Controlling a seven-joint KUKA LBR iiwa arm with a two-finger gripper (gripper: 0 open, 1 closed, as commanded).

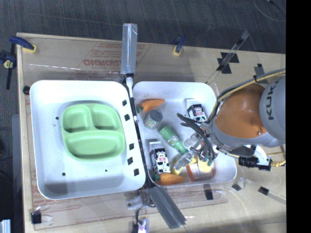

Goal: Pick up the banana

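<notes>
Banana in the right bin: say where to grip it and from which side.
Probably grip the banana across its middle, from straight above: it lies flat, with a carrot, a small carton and an orange bottle crowding its sides.

A: arm (272, 106) look?
B: grey shell with dark lettering, fat orange band (240, 115) above the wrist. Yellow and black cables loop over it. Pincer (197, 147) dark metal, thin black linkages, white block by the wrist.

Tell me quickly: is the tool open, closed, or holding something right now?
Tool: cannot be told; it sits low among the clutter in the right bin, over the yellow banana.
</notes>
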